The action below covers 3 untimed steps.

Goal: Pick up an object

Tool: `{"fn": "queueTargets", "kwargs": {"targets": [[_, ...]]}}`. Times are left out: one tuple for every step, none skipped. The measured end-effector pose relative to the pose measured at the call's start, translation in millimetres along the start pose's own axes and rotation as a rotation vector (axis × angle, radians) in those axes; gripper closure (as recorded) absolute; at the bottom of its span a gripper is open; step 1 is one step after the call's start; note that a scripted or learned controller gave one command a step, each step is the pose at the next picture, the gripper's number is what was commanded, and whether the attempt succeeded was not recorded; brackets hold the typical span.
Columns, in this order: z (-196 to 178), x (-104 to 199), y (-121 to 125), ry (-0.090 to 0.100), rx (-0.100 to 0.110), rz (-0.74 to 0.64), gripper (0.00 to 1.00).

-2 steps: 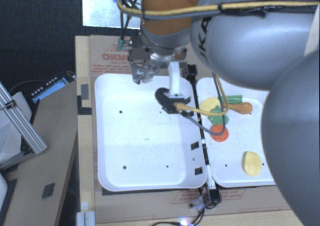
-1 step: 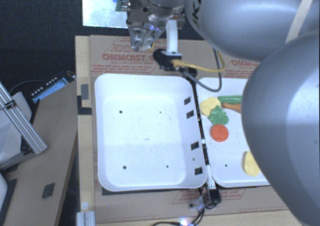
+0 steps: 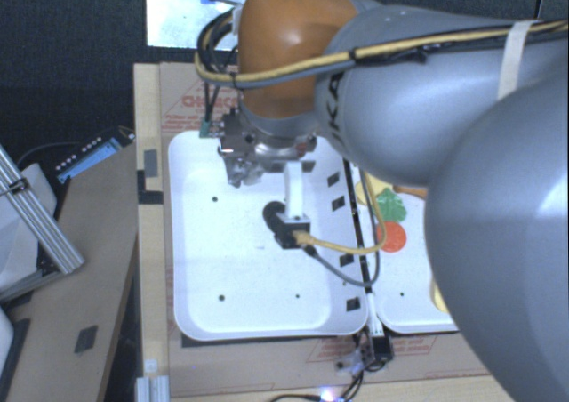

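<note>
The gripper (image 3: 239, 171) is held above the left bin (image 3: 204, 307), near its far edge; whether it is open or closed cannot be told. A green object (image 3: 389, 206) and an orange-red round object (image 3: 392, 237) are seen just beside each other at the right bin's (image 3: 411, 317) left edge

The arm (image 3: 427, 124) covers most of the right bin (image 3: 404, 304) from my view; I make out only parts of a green thing (image 3: 391, 207), an orange-red thing (image 3: 392, 237) and a yellow sliver (image 3: 439, 299).
</note>
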<state>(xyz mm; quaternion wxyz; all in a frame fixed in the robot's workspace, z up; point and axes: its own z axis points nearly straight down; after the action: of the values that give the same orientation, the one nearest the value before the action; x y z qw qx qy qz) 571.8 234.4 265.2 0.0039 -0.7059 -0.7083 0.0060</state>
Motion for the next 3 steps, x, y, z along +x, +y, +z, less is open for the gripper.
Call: {"fn": "queueTargets", "kwargs": {"targets": [[11,-1,63,0.004,-0.019,0.003,1.00],[64,-1,98,0.002,-0.014,0.003,1.00],[94,1,1,0.002,-0.005,0.002,1.00]]}}
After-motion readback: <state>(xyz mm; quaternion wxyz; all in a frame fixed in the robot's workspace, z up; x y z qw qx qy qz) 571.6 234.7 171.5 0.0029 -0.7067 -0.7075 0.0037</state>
